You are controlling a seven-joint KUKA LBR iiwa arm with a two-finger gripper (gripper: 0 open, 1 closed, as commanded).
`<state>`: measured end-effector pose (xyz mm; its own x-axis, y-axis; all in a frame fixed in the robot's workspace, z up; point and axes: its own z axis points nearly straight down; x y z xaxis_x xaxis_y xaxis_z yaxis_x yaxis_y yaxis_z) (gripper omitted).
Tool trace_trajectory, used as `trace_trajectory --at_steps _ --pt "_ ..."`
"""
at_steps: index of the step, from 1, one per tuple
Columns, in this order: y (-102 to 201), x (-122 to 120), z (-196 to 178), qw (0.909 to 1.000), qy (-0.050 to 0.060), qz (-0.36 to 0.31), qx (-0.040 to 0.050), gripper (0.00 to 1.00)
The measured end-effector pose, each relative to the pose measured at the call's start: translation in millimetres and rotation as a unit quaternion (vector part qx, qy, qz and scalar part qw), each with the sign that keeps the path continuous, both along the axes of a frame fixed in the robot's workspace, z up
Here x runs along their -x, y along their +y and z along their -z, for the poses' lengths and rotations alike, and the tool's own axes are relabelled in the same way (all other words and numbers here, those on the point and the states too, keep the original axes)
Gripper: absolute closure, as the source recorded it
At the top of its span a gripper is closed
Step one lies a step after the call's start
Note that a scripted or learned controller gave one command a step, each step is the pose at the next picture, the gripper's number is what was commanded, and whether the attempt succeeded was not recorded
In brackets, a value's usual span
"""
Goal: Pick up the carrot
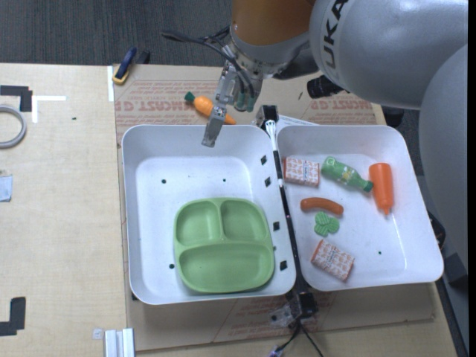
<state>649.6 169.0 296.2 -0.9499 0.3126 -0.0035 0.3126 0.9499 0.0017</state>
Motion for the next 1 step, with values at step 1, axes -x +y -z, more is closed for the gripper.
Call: trace_trajectory --at_steps 1 --pt "30.2 13.3 129.6 1.0 0.001 0.003 0.0003 0.0"
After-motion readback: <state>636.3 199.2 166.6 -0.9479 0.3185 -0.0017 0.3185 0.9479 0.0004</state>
